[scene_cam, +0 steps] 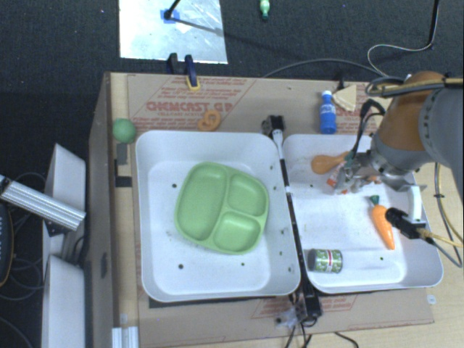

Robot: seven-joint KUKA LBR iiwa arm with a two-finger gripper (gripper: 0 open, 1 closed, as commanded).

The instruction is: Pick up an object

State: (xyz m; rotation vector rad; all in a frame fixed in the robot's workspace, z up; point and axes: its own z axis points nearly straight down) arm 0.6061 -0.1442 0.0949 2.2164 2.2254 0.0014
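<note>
- The gripper sits low in the right bin, near that bin's far edge, with the arm reaching in from the right and its wrist bent downward.
- An orange-brown wooden spoon lies just to the left of the fingertips, its rounded bowl pointing left and its handle running right toward the gripper; whether the handle is touching the fingers cannot be told.
- The gripper is small and cluttered in the view, so how far it is open, and whether it has hold of anything, cannot be told.
- A toy carrot lies nearer the camera and to the right of the gripper, its long axis running away from the camera with the green top at the far end.
- A small can lies on its side near the front of the same bin, well apart from the gripper.
- The spoon looks the nearest candidate; a grasp would likely need to close across its handle.
- The left bin holds a green divided plate.
</note>
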